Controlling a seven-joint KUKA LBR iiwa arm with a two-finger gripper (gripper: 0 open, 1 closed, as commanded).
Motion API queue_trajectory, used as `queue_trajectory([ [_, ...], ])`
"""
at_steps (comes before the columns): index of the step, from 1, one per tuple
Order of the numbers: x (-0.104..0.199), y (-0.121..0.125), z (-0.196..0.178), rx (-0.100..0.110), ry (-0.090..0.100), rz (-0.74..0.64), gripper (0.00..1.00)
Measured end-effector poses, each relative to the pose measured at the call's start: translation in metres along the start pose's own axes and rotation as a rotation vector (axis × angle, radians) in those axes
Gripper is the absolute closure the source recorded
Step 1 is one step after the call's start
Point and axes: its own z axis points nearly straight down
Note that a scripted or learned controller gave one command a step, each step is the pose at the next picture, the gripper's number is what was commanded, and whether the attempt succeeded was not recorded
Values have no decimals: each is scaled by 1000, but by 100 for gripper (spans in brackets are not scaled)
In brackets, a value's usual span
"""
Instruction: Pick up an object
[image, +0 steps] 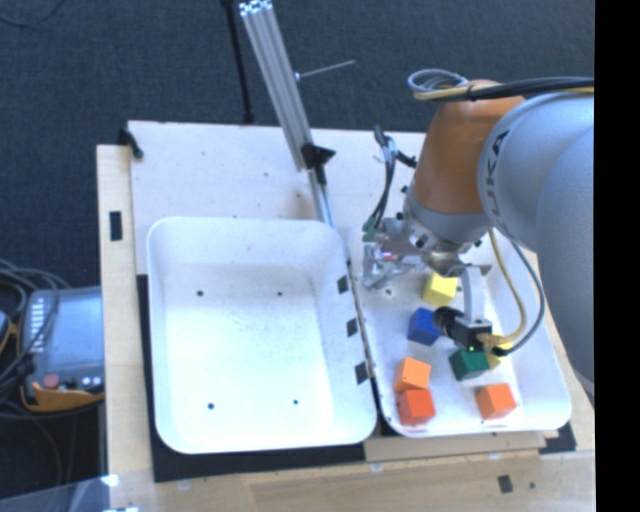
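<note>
Gripper (385, 262) of the grey-and-orange arm (500, 160) hangs low at the upper left corner of the right bin (545, 400), centre-right of frame; whether it is apart, together or clamped on anything cannot be told. On the table (200, 160), the left bin (250, 232) fills the centre. Small blocks lie scattered in the right bin: a yellow block (439, 290) nearest the gripper, a blue block (423, 326) below it, a green block (467, 362), then three orange blocks (412, 374) toward the lower edge. All look light, rigid and hard-edged, probably smooth; flat opposite faces offer the surest hold, the yellow one being closest.
</note>
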Motion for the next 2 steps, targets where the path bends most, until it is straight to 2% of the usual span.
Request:
queue_trajectory([
  [2,81,51,8,0,-1,1,100],
])
